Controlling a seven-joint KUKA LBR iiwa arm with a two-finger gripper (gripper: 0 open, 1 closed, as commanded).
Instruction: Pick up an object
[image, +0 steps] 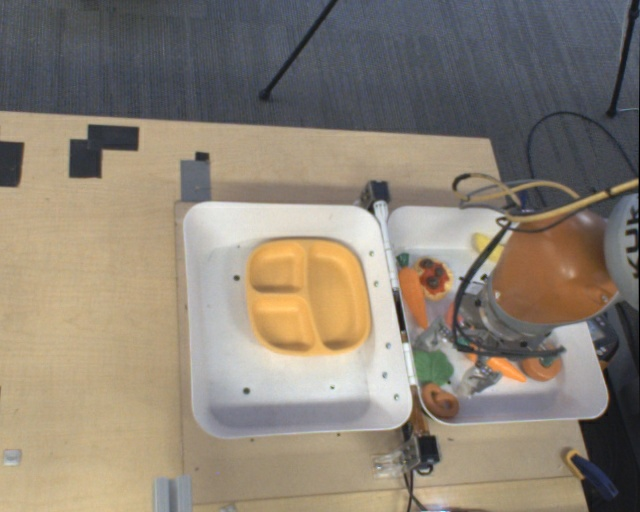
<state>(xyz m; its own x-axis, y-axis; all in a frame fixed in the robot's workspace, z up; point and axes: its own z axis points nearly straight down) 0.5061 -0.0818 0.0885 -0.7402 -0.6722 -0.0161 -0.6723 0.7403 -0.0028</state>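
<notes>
The grey arm with its broad orange band (550, 270) is reaching in from the right and sits low over the right-hand shallow white bin (590, 400), right above a heap of small toy food pieces. The tool (480, 365) is down among them, but from here I cannot tell how it is set, the wrist hides it.

What could it take? A long orange carrot-shaped piece (412, 295) lies near the bin's left wall, a green leafy piece (433, 366) sits just beside the tool, and a small brown round piece (441, 402) rests at the near edge. Another orange piece (528, 370) pokes out from under the wrist.

To my eye it is at the descent-and-grasp stage. The pieces crowd together, so it wants a straight drop on one piece, a firm pinch, then a slow vertical lift.

The left bin holds a yellow divided plastic plate (305, 296), well apart on the pale wooden surface (90, 350).
</notes>
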